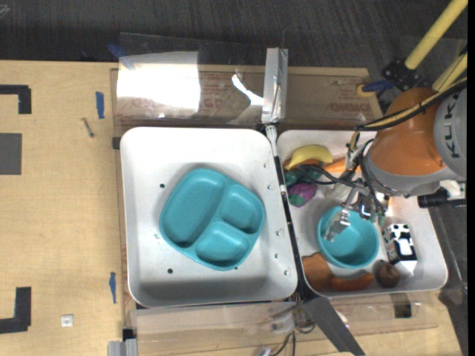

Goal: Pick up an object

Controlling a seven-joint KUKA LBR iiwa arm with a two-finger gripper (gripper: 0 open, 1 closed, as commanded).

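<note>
My gripper (343, 223) hangs over the teal bowl (349, 245) in the right bin (434, 273), its tip just inside the bowl's near-left rim. I see nothing held in it. Around the bowl lie a yellow banana (312, 155), a purple and green item (302, 192), an orange piece (335, 166), a brown lump (318, 268), a reddish sausage shape (353, 280), a dark brown ball (386, 274) and a black-and-white block (400, 242). The arm's orange band (404, 143) covers the bin's far right corner.
The left bin (148, 162) holds a teal divided plate (214, 217) near its middle. A clear plastic sheet (193, 87) and a metal divider (274, 84) stand behind the bins. Cables run from the wrist over the right bin.
</note>
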